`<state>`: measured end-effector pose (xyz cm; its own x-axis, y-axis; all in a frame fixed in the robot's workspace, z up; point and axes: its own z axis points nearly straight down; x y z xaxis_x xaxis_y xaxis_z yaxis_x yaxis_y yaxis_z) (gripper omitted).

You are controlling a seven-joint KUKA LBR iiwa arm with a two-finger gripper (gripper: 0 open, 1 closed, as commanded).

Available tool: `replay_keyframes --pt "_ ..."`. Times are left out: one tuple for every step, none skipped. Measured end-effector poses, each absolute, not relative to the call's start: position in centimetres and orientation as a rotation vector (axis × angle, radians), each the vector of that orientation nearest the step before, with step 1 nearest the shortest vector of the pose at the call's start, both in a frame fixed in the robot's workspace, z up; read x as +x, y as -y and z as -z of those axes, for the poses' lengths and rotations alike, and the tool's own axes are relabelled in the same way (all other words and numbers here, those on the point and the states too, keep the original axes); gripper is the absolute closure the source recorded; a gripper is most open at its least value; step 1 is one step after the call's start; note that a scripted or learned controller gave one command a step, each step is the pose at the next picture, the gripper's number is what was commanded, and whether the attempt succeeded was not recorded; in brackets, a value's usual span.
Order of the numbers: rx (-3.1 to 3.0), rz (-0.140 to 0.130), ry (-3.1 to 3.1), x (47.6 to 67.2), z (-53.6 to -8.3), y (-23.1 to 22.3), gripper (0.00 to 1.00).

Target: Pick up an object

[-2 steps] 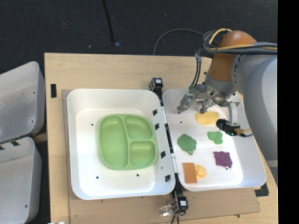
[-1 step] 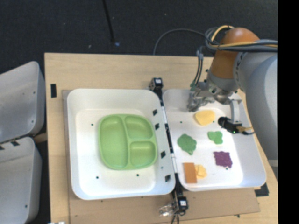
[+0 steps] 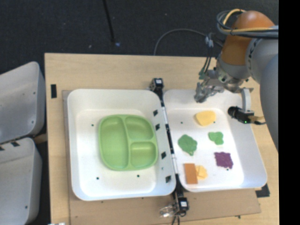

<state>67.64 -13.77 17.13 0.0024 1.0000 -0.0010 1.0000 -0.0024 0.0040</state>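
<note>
Two glossy white bins sat abutting; left bin held a smooth green divided tray. Gripper hovered above the lumpy yellow piece; grip state unclear.

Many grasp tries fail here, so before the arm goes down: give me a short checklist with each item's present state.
1. Claw above the right bin: ok.
2. Claw carries nothing: cannot tell.
3. Target near: yellow piece lies just below the claw in the picture: ok.
4. Yellow piece apart from the green pieces: ok.
5. Orange block free-standing: not ok, it touches a small yellow bit.
6. Purple piece lies alone: ok.
</note>
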Motion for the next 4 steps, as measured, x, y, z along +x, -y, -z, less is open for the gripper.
replay_keyframes --pt "2.216 -0.004 -2.220 68.0 -23.4 14.1 1.00" --pt "2.218 0.002 -2.225 68.0 -23.8 14.2 1.00" --pt "2.219 0.004 -2.228 66.7 -23.3 10.2 1.00" --pt "2.216 0.002 -2.231 65.0 -24.2 4.8 1.00"
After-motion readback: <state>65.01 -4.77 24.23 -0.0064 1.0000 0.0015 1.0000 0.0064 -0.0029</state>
